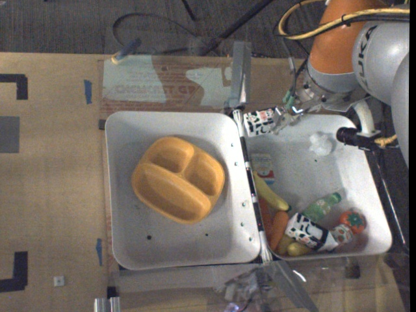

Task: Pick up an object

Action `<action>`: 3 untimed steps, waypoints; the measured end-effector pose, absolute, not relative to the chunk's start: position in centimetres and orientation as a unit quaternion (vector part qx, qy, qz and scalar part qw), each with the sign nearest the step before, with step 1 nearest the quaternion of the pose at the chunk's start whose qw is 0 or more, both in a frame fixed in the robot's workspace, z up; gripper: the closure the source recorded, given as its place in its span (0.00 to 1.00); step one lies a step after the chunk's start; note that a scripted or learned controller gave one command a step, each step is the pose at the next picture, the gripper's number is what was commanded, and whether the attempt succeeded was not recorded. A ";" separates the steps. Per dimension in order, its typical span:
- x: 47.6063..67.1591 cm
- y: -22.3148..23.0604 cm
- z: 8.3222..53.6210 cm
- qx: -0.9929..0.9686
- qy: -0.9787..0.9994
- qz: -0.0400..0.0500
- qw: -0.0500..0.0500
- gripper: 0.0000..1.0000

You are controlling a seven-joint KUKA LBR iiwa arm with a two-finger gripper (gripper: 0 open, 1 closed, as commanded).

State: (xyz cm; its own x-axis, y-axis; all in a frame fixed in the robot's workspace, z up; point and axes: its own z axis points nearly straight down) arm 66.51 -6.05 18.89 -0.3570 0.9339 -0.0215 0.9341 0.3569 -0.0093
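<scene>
My gripper (pixel 278 117) hangs over the far left corner of the right bin (pixel 380 194), below the arm's orange band. A small black-and-white cow-patterned carton (pixel 258 122) sticks out leftward from its fingertips, lying across the divider between the two bins. The fingers look shut on the carton's right end. A second cow-patterned carton (pixel 311 233) lies at the near side of the right bin.
A yellow-orange divided plate (pixel 179 179) sits in the left bin (pixel 117 239). The right bin holds a banana (pixel 270 194), a carrot (pixel 278 229), a green bottle (pixel 322 207), a tomato-like toy (pixel 351 220) and a white crumpled piece (pixel 320 142). Cables hang by the arm.
</scene>
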 end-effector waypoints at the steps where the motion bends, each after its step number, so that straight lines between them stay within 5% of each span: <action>1: 61.9 -9.9 21.3 0.530 0.848 0.000 0.001 1.00; 2: 58.4 -7.5 22.3 0.441 0.898 0.000 0.000 1.00; 3: 60.3 -2.0 20.9 0.371 0.929 0.001 0.002 1.00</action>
